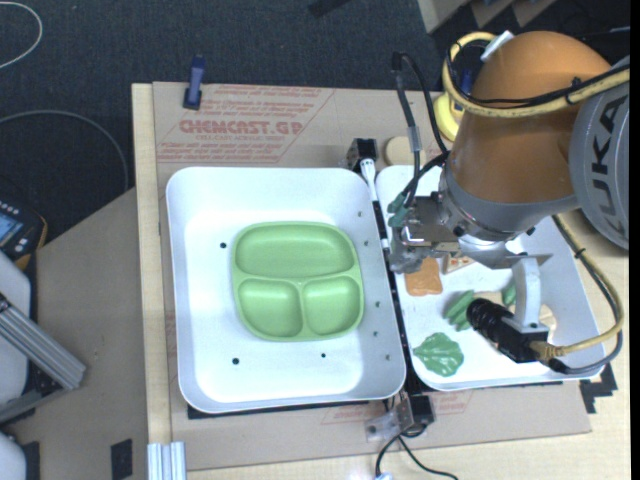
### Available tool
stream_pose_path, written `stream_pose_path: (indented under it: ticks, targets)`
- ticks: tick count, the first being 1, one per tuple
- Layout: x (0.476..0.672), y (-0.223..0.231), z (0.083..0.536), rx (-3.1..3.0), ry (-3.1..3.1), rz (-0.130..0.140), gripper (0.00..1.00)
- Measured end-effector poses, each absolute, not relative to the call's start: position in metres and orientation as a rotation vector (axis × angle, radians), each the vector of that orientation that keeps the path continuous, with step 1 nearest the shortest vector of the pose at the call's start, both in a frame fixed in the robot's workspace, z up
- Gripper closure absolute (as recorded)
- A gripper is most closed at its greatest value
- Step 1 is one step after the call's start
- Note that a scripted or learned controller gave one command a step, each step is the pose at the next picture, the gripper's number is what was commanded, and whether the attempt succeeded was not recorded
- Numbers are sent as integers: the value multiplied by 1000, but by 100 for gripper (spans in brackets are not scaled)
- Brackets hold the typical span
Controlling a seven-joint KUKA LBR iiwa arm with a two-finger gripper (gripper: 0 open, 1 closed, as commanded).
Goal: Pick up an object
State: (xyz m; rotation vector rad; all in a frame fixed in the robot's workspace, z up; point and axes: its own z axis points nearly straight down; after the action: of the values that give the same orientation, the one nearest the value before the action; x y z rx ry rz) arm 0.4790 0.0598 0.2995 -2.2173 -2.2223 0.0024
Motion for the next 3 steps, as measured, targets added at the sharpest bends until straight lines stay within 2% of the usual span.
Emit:
stream_pose_path:
  ticks: [1,2,3]
  targets:
    - [480,31,372,-2229,-2223,-9,100]
    - [479,0,326,-2223,-2216,4,100]
    - [479,-5,245,-2221,-2215,6,100]
